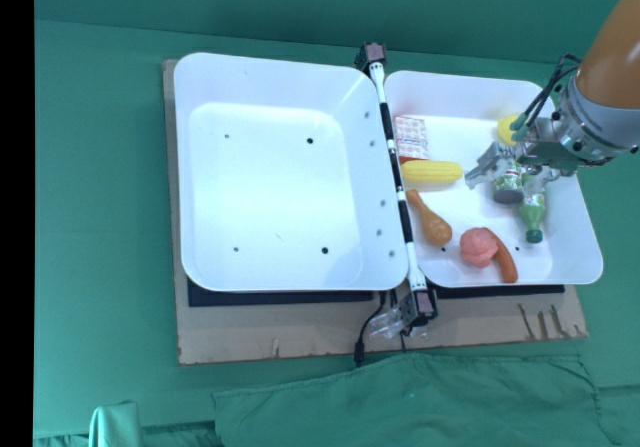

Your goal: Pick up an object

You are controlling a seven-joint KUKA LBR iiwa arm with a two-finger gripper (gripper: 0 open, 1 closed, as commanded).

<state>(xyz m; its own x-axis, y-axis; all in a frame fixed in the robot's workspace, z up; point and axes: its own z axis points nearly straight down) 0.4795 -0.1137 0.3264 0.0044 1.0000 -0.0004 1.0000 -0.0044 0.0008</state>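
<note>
Claw (508,178) low in the right bin (575,270), over the toy clutter; jaw state cannot be told | green bottle (532,215) just beside it toward the near rim, yellow corn (432,172) off toward the divider | Risk: descent lands between pieces, nudging the bottle aside and closing on nothing.

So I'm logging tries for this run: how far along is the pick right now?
Done: the arm has reached into the right bin, and the gripper sits low among the items near the green bottle. In hand: nothing visibly lifted; whether it grips anything cannot be told. Left: secure one object, such as the corn or carrot, and raise it clear.
</note>
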